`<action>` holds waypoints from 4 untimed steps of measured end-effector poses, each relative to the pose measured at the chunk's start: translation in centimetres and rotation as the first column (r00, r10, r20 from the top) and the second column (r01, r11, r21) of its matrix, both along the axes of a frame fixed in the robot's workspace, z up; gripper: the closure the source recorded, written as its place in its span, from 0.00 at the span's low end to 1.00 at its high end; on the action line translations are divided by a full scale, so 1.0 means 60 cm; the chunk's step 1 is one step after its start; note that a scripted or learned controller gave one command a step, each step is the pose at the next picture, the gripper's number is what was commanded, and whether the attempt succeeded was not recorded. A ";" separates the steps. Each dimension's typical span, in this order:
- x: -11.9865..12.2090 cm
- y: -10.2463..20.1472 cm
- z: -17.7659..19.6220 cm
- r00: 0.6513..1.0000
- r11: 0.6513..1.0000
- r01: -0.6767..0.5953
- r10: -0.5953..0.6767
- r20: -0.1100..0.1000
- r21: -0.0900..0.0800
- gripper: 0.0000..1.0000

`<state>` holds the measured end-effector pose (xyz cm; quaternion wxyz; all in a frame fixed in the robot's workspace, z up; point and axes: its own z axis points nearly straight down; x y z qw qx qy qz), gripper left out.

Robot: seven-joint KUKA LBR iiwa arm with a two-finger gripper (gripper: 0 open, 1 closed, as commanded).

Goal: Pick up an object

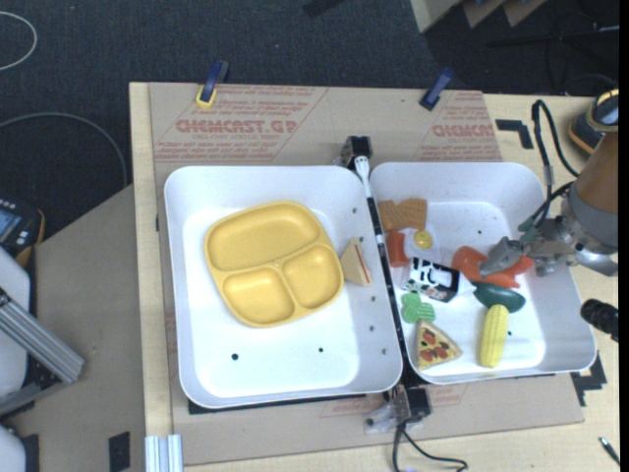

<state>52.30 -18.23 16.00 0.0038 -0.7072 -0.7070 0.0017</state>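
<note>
The right bin (pixel 462 171) holds several toy foods. My gripper (pixel 503 258) hangs low over its right side, right above a red toy (pixel 469 260) and touching or nearly touching it. A dark green piece (pixel 499 297) lies just below the gripper, and a yellow corn cob (pixel 493 334) lies in front of that. A pizza slice (pixel 433 345), a light green toy (pixel 418 309) and a black-and-white item (pixel 432 277) lie toward the bin's left. A brown toast slice (pixel 403 212), an orange strip (pixel 395 247) and a small yellow piece (pixel 423 238) lie at the back left.
The left bin (pixel 256 367) holds a yellow divided plate (pixel 270 262) and a small sandwich-like block (pixel 356 263) by its right wall. The arm's grey wrist (pixel 595 214) reaches over the right bin's right rim. Black cables (pixel 543 136) run behind that bin.
</note>
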 end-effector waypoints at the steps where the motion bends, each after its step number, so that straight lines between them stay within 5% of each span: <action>1: -0.011 -0.009 -0.075 1.000 1.000 0.002 -0.002 0.008 -0.001 0.00; 2: -0.012 -0.008 -0.128 1.000 1.000 0.000 0.000 0.004 -0.001 0.00; 3: -0.011 -0.008 -0.108 1.000 1.000 0.001 -0.001 0.008 -0.003 1.00; 4: -0.011 -0.009 -0.002 1.000 1.000 -0.001 0.001 0.015 -0.006 1.00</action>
